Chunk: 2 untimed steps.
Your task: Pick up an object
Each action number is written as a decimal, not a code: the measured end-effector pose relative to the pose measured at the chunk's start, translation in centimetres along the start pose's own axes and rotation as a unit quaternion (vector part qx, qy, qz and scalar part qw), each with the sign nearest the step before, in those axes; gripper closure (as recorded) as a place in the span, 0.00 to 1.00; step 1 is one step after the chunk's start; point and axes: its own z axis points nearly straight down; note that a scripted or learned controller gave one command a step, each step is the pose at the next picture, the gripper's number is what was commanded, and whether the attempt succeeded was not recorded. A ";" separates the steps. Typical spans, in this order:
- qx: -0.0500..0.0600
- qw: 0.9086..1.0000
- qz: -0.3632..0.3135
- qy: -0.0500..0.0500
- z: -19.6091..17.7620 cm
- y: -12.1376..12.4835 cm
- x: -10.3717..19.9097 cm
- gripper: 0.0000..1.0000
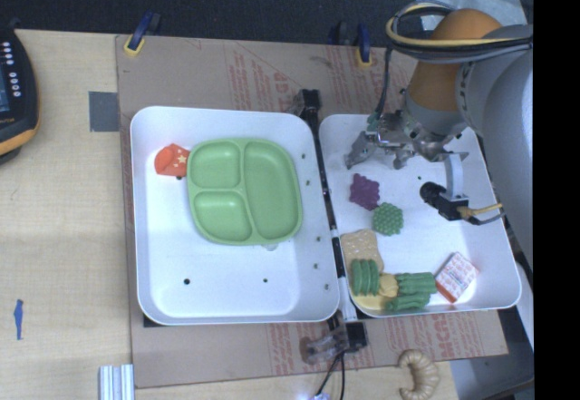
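Cardboard covers the table under both bins. My claw (391,146) hovers spread and empty above the right bin (494,235); next I descend onto the purple toy (364,190).

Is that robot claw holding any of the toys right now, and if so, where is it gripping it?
No. The gripper hangs over the back of the right bin with nothing between its fingers; the purple toy lies apart on the bin floor.

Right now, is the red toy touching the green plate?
Touching. The camera view shows the red toy pressed against the green plate at the plate's upper left corner, with no white bin floor between them.
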 end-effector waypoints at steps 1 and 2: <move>0.005 1.000 0.002 0.001 0.2 -3.5 0.9 0.00; 0.004 1.000 0.002 0.000 0.2 -5.3 1.2 0.00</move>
